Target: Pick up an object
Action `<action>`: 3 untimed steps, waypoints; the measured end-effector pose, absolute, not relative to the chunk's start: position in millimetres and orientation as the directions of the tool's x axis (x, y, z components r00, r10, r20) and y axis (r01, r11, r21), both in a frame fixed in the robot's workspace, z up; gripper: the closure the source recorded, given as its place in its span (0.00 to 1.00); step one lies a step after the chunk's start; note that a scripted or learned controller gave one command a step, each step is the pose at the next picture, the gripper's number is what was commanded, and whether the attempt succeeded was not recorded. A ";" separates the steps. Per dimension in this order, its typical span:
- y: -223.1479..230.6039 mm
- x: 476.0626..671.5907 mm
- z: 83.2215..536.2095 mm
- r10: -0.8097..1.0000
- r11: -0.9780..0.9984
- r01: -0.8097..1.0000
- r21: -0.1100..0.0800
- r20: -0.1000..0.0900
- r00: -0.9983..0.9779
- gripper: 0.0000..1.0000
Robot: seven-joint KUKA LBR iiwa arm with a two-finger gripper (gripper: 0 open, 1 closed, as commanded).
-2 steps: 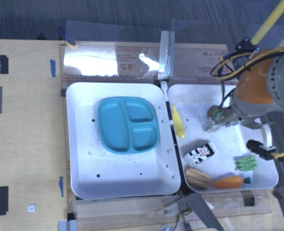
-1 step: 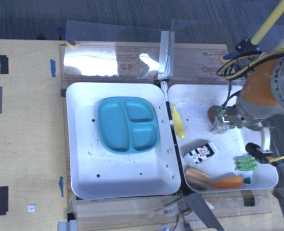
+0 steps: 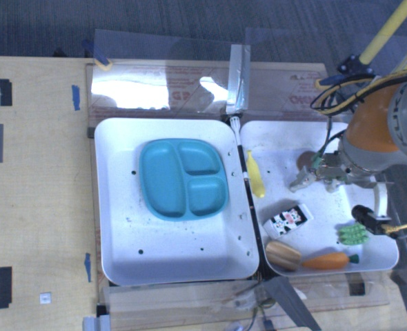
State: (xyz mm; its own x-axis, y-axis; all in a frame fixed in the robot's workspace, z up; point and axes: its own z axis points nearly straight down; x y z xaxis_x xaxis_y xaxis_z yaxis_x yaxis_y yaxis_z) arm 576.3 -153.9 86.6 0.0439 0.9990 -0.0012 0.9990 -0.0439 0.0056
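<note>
Orange carrot lies near the fingers, whose spread I cannot tell

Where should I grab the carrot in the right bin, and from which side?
Grip the carrot across its thick orange middle, coming straight down from above. It lies flat along the right bin's near wall, its left end by the wooden piece, so close across its width.
</note>
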 end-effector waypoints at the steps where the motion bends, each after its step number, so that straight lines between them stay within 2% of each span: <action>1: -144.1 637.9 85.5 0.993 -0.120 0.993 0.002 0.000 0.120 0.00; 2: -144.5 639.1 97.3 0.993 -0.119 0.993 0.006 -0.002 0.119 1.00; 3: -77.6 654.5 208.7 1.000 0.017 1.000 0.015 0.000 -0.017 1.00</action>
